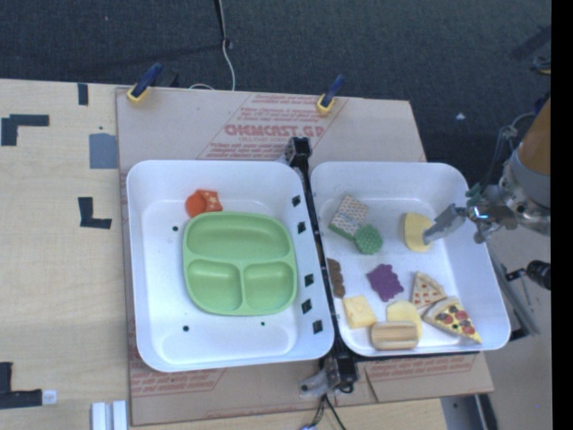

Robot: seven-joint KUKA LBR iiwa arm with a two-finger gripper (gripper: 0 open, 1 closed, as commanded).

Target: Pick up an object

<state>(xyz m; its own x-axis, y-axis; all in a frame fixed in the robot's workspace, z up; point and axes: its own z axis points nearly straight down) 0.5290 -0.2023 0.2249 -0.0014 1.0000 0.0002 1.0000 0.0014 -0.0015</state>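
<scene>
a pale yellow, rounded piece (415, 232) is seen lying flat in the right bin (394, 176), near its right wall and apart from the other toy foods. the gripper (438, 226) is placed just beside its right edge; whether its pincer is wide or narrow cannot be told.

red "CHEMCAST GP" print, cardboard sheet (260, 133)

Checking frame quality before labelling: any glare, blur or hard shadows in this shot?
Camera view: even lighting, soft shadows beside the green tray; the white bins look bright but keep their edges; small food items stay sharp; the gripper is slightly soft at the right bin's edge.
</scene>
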